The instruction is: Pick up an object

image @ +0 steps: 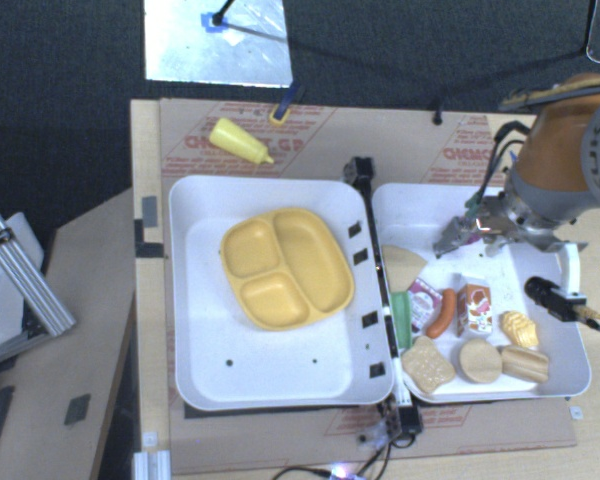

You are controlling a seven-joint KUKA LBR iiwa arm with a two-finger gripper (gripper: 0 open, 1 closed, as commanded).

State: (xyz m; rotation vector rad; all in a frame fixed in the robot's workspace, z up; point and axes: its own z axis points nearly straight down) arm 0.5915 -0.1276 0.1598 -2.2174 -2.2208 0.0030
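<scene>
My gripper (472,240) hangs over the back half of the right bin (425,203), its fingers spread open with nothing between them. Toy food lies in the front half of that bin, below the gripper: a sausage (441,313), a red packet (475,308), a pink packet (423,298), a green stick (401,320), a bread slice (428,366), a round bun (480,361), a bread roll (524,365) and a yellow pastry (519,328). A tan flat piece (401,261) lies by the bin's left wall.
The left bin (195,368) holds a yellow divided plate (285,268). A yellow squeeze bottle (240,140) lies on the cardboard behind it. A black divider with clips (372,258) runs between the bins. A black fitting (550,298) sticks out over the right bin's right side.
</scene>
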